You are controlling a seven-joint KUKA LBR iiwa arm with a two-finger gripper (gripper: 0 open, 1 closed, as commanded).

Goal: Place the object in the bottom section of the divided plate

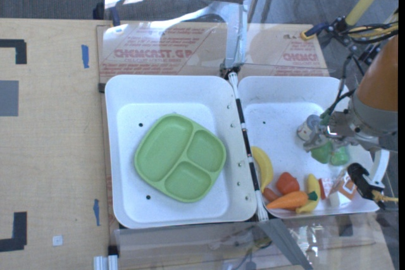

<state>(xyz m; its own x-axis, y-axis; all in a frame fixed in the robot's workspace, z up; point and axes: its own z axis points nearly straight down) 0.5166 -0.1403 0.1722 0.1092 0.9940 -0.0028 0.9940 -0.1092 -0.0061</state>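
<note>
You see the bench (50,136) stretching away to the left of the tool, its pale wood marked with black corner brackets and strips of blue tape. On it sit two shallow white bins, side by side and touching along their inner rims. The left bin (120,95) lies well to the left of the tool; the right bin (278,88) lies directly under it. The arm (383,88) comes in from the right edge, orange above and grey at the wrist.

Well to the left of the tool, in the middle of the left bin, rests the green divided plate (180,157), turned at an angle, with one long section and two smaller ones, all bare.

The tool (324,139) hangs over the right bin, near its centre. Something green (330,153) sits just below it, touching or nearly so, but you cannot tell from this slant whether the tool is open or closed, nor whether it grips that item.

Below and left of the tool, along the bin's front edge, you find a banana (262,164), a carrot (288,200), a red piece (287,183) just above the carrot, and a small yellow piece (312,185). Below and right of the tool lies a small orange and white item (342,190).
</note>
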